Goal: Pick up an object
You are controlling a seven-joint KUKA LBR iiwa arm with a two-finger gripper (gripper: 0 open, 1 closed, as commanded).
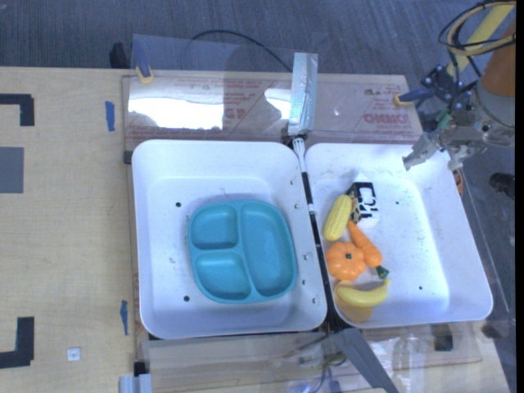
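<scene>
- Hovering at the right bin's far-right corner, the gripper; whether it is spread, I cannot tell.
- Corn lies down-left, long axis near-upright.

Grey robot arm with an orange band entering from the upper right, yellow and black cables looped above its wrist, small metal two-finger hand at its end, angled down and to the left, nothing seen between them
</scene>
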